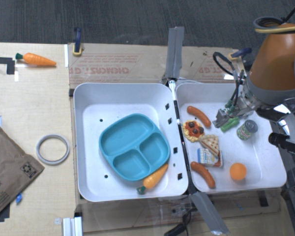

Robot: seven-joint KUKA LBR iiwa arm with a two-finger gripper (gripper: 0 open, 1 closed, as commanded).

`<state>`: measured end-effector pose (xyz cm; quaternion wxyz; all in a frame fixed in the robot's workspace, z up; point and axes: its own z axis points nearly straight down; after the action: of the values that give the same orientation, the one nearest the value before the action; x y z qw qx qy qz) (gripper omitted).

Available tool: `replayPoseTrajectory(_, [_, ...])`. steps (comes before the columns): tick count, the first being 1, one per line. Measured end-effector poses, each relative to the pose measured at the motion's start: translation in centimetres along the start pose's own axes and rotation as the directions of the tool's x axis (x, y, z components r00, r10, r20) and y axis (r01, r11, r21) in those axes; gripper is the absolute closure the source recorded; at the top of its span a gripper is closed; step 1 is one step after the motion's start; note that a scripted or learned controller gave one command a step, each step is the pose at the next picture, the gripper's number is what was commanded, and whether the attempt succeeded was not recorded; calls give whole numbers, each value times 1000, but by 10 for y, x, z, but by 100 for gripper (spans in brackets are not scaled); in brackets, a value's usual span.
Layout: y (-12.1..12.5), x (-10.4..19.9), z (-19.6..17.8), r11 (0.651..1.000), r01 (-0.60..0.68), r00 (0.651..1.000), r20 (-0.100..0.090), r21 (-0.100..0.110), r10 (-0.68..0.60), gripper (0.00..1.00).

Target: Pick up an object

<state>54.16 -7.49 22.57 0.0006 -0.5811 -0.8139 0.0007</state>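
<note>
I have the gripper point(227, 119) low over the right bin point(265, 183), near its far edge; whether anything sits in it I cannot tell. A green piece point(230, 124) lies just under it, beside a small metal can point(246, 130). I judge a straight descent centred on the green piece best, keeping off the can. Elsewhere: two glossy sausages point(199, 115), a smooth round orange point(238, 171); in the left bin point(88, 132), a blue divided tray point(134, 152) with a tapered carrot point(154, 177) touching it.
</note>
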Motion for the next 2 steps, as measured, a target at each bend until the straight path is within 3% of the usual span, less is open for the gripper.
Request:
replayPoseTrajectory(1, [63, 8, 5, 973, -231, 973, 1, 0, 231, 100])
replayPoseTrajectory(2, [63, 8, 5, 973, -231, 973, 1, 0, 231, 0])
